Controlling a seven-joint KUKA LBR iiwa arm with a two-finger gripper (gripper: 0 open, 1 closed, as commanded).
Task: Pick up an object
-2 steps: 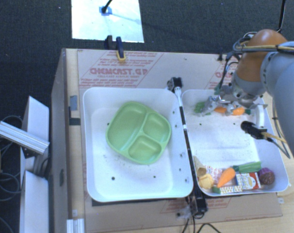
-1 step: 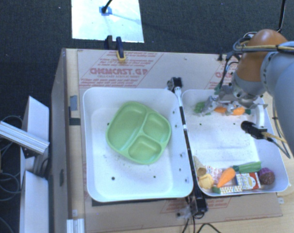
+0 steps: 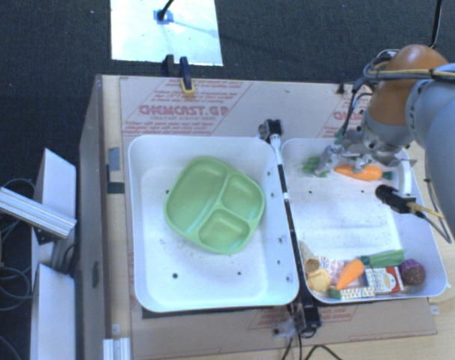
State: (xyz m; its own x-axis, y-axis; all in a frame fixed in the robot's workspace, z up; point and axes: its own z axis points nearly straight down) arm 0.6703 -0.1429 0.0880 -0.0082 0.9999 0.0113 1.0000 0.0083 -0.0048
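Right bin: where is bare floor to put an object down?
The right bin's middle is bare, between the carrot under the pincer at the far end and the toy pile along the near wall. Both ends are crowded.

A single fixed camera looks down at a slant from above the bench (image 3: 212, 103), taking in both white bins (image 3: 149, 223), with the arm (image 3: 438, 103) entering at right.
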